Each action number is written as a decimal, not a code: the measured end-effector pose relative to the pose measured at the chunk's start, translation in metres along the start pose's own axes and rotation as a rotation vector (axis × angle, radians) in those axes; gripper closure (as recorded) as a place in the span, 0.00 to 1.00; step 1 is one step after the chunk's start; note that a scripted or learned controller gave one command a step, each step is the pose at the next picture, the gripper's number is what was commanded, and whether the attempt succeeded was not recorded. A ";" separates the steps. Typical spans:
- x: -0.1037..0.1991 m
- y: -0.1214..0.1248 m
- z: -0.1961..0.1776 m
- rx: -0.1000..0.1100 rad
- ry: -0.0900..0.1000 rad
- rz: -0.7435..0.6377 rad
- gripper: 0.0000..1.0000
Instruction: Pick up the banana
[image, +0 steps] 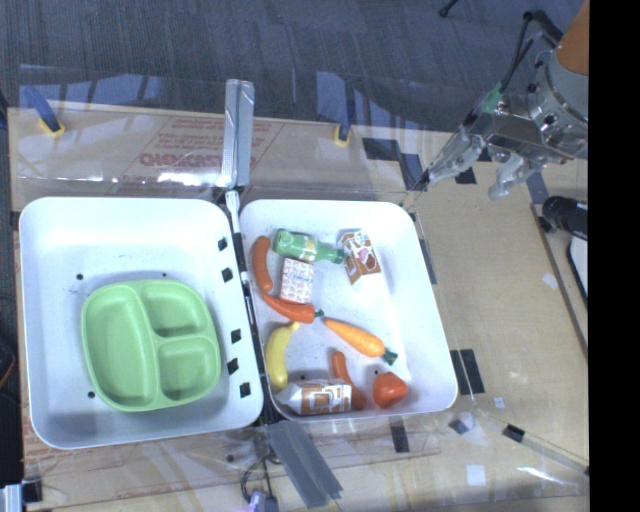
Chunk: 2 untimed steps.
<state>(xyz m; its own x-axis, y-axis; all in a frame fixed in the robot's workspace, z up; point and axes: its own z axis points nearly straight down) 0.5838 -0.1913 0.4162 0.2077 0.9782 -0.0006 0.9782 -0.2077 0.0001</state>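
The banana (278, 355) is small and yellow. It lies in the right bin (425, 300), close to the bin's left wall and towards the front. A brown can (320, 398) lies just in front of it and a red chili (290, 308) just behind it. My gripper (432, 172) hangs high at the upper right, beyond the right bin's far right corner and well away from the banana. Nothing is seen in it.
The right bin also holds an orange carrot (352, 337), a red tomato-like piece (390, 388), a sausage (262, 262), a green bottle (295, 245), a snack packet (360, 255) and a pink wafer pack (296, 280). A green divided plate (152, 345) lies in the left bin (50, 240).
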 end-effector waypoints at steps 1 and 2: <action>-0.018 -0.037 0.069 0.003 0.001 -0.338 0.00; 0.060 -0.076 0.180 0.003 0.001 -0.417 0.00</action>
<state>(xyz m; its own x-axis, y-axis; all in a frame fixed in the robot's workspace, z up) 0.5219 -0.1165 0.2366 -0.2068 0.9784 0.0007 0.9784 0.2068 -0.0034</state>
